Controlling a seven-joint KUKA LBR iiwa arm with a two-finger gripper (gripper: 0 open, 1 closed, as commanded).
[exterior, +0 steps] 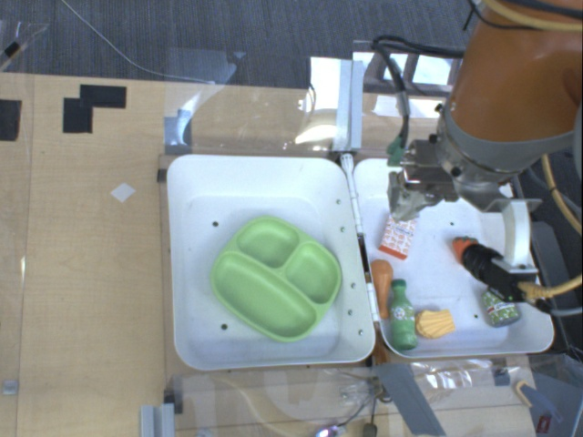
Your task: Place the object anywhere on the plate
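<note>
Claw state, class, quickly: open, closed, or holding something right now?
Claw: closed on the white and red packet, above the right bin.

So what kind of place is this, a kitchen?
Probably a robot lab, not a kitchen: a big robot arm reaches over two white bins, with a green plate and toy food for practice.

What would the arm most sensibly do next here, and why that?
Probably lower a little onto the red-and-white packet, which lies in the right bin just below the gripper. The green plate in the left bin has nothing on it yet, so something must be picked up first, and that packet is nearest.
</note>
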